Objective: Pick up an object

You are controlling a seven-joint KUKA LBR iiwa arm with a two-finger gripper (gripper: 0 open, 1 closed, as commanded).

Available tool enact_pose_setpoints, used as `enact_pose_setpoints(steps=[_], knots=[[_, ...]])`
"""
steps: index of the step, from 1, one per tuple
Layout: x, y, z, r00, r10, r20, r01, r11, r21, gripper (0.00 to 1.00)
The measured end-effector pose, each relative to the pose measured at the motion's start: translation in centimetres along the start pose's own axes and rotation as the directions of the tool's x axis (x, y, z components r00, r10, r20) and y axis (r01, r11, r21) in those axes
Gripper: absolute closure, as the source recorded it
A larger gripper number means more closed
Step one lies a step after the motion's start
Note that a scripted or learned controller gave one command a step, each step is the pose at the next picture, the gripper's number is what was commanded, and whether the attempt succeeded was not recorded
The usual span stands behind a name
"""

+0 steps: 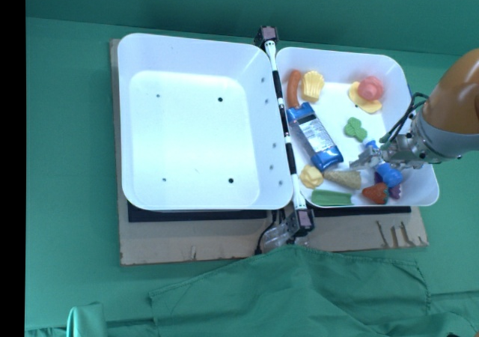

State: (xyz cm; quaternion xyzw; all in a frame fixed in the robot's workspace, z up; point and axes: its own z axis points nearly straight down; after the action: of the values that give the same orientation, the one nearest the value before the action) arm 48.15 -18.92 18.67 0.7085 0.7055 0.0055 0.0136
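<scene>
The robot's hand (pixel 368 157) hovers low in the right bin (pixel 423 192), among small toys beside a blue packet (pixel 315 136); its grip cannot be told.

1. The grey arm with its orange band (pixel 460 92) reaches in low over the right-hand shallow white bin (pixel 400 73); the two-finger gripper (pixel 368 159) sits among the toys.
2. Just beside the gripper: a small blue plastic piece (pixel 388 174), with a red strawberry-like toy (pixel 375 193) below it.
3. Left of the gripper: a blue-and-white snack packet (pixel 316 135).
4. Above the gripper: a green toy (pixel 355 129).
5. Well apart, leftward: the second shallow white bin (pixel 191 129).
</scene>
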Motion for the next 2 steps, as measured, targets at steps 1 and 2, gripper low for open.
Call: enact_pose_setpoints(steps=[1,2], knots=[[0.3,7.2,-0.6,1.000,-0.005,-0.007,0.005,1.000,0.017,0.00],[0.1,12.0,0.5,1.000,-0.003,-0.006,0.003,1.000,0.014,0.00]])
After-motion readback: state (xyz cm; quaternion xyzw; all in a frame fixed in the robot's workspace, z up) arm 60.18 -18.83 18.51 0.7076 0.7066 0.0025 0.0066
